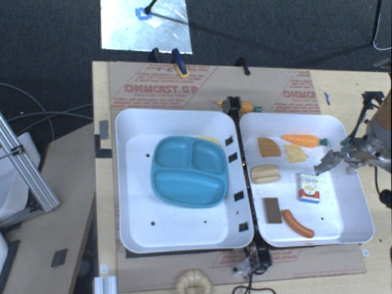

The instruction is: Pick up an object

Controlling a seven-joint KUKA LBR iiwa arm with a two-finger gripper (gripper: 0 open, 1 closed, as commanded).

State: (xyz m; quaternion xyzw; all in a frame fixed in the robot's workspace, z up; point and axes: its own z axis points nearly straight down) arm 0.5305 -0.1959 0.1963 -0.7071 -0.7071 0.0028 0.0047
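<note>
The right bin (355, 216) holds several toy foods: an orange carrot (300, 140), a brown bread slice (268, 146), a pale cheese wedge (296, 154), a tan bun (265, 174), a red and white carton (309, 187), a dark brown bar (272, 210) and a red sausage (297, 223). My gripper (323, 166) reaches in from the right edge. It hovers over the right bin, just above and to the right of the carton and right of the cheese wedge. Nothing is seen held in it.
The left bin (135, 225) carries a blue divided plate (190, 170) with a yellow item (210, 140) peeking out behind it. A black divider (242, 170) with clips runs between the bins. Cardboard (159, 87) lies under both bins.
</note>
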